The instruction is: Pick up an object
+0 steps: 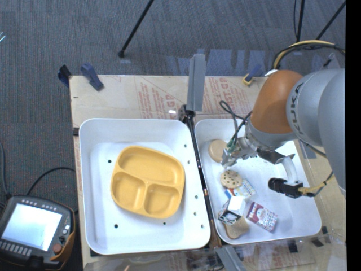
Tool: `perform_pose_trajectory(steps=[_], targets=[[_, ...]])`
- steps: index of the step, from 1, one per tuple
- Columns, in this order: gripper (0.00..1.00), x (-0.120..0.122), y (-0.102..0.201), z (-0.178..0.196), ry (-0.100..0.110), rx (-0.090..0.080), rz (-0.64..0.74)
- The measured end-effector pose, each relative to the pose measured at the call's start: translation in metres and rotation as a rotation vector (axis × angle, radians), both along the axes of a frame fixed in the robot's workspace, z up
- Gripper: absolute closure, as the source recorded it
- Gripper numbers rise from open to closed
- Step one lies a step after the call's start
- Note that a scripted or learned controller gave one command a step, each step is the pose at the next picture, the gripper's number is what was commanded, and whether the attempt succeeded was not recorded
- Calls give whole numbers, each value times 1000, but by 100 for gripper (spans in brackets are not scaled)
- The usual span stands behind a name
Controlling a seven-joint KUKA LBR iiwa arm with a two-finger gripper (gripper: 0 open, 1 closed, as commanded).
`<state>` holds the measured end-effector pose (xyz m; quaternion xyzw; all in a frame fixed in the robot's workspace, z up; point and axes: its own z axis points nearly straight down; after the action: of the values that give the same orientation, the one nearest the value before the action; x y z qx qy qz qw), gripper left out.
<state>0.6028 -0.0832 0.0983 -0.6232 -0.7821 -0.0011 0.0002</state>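
Camera view: the arm (pixel 293 112) is reaching in from the right and the gripper (pixel 229 156) is hovering over the right bin (pixel 309 208), just beside a tan round disc (pixel 216 149); its grip state cannot be determined. A perforated cookie-like disc (pixel 230 179) and a small red-and-white packet (pixel 262 215) are lying in that bin, while a yellow divided tray (pixel 148 181) is sitting in the left bin (pixel 96 151).

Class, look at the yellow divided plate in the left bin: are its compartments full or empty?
Empty. All three compartments of the yellow plate show bare yellow bottoms.
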Motion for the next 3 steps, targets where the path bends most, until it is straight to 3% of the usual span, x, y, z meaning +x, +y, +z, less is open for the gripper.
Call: perform_pose_trajectory(steps=[1, 2, 3], targets=[[100, -47, -90, -12, 6, -1, -177], [100, -72, -55, -12, 10, -1, -745], [100, -102, -112, -12, 10, -1, -938]])
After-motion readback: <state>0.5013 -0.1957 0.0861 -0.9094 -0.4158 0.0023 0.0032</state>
